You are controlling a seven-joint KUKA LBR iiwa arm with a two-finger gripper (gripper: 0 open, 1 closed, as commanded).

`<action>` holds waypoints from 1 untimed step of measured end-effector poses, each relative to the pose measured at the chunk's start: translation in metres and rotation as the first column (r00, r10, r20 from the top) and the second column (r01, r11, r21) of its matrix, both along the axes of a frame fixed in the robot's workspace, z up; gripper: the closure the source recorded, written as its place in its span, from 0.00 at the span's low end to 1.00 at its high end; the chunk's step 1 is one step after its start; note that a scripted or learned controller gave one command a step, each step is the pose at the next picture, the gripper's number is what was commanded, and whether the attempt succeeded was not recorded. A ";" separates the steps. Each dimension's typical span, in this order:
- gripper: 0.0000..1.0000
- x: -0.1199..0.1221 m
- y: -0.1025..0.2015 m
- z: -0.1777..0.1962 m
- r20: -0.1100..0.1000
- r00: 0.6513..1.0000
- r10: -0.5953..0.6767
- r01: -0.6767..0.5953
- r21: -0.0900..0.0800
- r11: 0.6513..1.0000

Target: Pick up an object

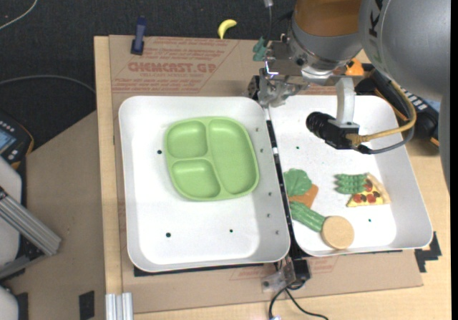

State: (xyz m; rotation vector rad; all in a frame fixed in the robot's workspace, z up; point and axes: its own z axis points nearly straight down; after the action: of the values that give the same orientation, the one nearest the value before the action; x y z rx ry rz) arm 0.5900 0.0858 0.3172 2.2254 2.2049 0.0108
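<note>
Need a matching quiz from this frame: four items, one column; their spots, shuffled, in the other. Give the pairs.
Items:
1. green divided plate
2. pizza slice
3. yellow banana
4. round tan cookie

Places:
A. on the dark floor beyond the bench
B. left bin
C. right bin, near front edge
D. right bin, beside a small green piece

Pairs: 1-B, 2-D, 3-A, 4-C

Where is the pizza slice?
The pizza slice lies in the right bin, near its right wall, just below the green toy.
</note>
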 end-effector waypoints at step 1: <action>1.00 -0.067 0.061 -0.040 -0.020 1.000 0.016 -0.016 0.004 1.000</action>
State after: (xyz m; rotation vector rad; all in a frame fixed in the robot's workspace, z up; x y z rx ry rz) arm 0.5228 0.1466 0.2771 2.2198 2.2342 -0.0079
